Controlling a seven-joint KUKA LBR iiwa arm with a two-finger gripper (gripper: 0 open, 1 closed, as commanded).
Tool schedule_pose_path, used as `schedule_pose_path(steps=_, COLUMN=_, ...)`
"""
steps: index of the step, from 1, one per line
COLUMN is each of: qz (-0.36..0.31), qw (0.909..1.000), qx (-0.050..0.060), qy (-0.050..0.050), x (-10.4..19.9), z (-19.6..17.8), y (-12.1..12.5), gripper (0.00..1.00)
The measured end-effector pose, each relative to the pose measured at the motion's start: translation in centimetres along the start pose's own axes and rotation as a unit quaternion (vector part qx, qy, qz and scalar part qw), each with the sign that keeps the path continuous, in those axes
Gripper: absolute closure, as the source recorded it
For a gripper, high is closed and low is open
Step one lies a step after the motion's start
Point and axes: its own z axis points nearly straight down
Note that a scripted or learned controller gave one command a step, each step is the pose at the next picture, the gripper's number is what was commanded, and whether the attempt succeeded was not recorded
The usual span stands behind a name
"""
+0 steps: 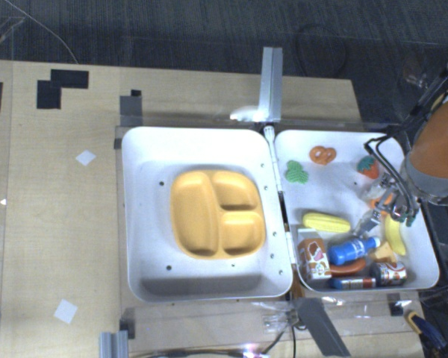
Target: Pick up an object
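Observation:
The right bin [336,192] holds several small toys. A yellow corn cob [326,221] lies in its middle, with a blue bottle [353,250] just in front of it and a banana [394,234] to the right. My gripper [378,209] reaches in from the right on the grey arm with the orange band [440,149]. It hangs low over the bin between the corn and the banana, just above the blue bottle's cap. I see nothing held in it.
An orange pretzel [322,155], a green broccoli piece [296,172] and a strawberry [368,166] lie at the bin's back. Two cans [311,256] [389,276] and a red sausage [349,268] crowd the front. The left bin [145,200] holds a yellow divided tray [215,212].

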Motion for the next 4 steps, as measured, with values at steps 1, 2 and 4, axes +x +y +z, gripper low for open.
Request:
schedule_pose_path(steps=1, qz=0.064, qw=0.9979, qx=0.000, qy=0.000, x=-7.3, z=0.2, y=4.9, gripper=0.00)
schedule_pose_path(steps=2, qz=0.142, qw=0.9898, qx=0.000, qy=0.002, x=-3.7, z=0.3, y=10.1, gripper=0.00)
schedule_pose_path(steps=4, qz=0.310, qw=0.9506, qx=0.013, qy=0.016, x=-4.6, z=0.4, y=13.9, gripper=0.00)
